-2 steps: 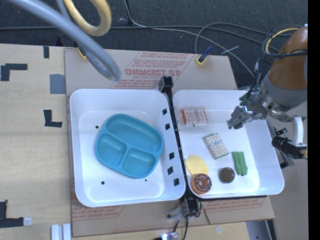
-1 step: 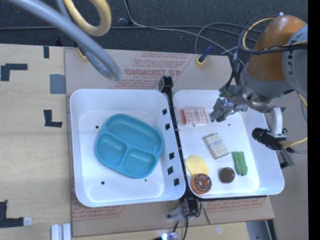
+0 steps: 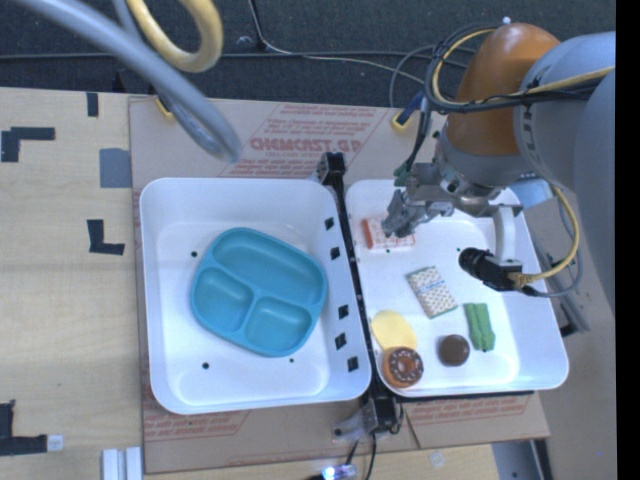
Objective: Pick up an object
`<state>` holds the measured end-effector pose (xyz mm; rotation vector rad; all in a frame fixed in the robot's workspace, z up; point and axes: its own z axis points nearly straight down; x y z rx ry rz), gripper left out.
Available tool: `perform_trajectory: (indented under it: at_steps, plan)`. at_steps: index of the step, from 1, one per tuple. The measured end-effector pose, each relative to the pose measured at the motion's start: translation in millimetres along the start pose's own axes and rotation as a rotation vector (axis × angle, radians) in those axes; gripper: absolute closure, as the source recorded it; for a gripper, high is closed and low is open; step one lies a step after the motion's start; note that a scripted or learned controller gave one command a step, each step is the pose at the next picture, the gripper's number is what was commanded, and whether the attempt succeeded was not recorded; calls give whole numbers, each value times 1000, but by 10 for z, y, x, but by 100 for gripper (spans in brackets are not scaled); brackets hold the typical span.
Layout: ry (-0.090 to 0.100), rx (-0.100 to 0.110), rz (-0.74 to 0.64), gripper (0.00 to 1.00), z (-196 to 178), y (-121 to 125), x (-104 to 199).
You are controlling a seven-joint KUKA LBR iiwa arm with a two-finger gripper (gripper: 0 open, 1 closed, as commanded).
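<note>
Gripper low over right bin, far-left corner. Red-and-white packet directly beneath, just left of tips. Finger state: cannot tell. 5 other items lie nearer front.

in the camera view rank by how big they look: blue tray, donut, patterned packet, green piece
1. blue tray, by far the largest
2. patterned packet
3. donut, close to the packet, so that order is unsure
4. green piece, narrowest

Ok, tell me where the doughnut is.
The doughnut lies in the right bin, at its near left corner, just below the yellow piece and left of the brown ball.
</note>
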<state>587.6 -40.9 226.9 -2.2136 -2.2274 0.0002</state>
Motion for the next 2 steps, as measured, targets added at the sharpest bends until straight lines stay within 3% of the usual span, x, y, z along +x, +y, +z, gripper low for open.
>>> perform_trajectory:
  at_steps: [1, 2]
  plan:
    - [0, 0, 0, 100, 94, 211, 526]
    - [0, 0, 0, 100, 92, 237, 1035]
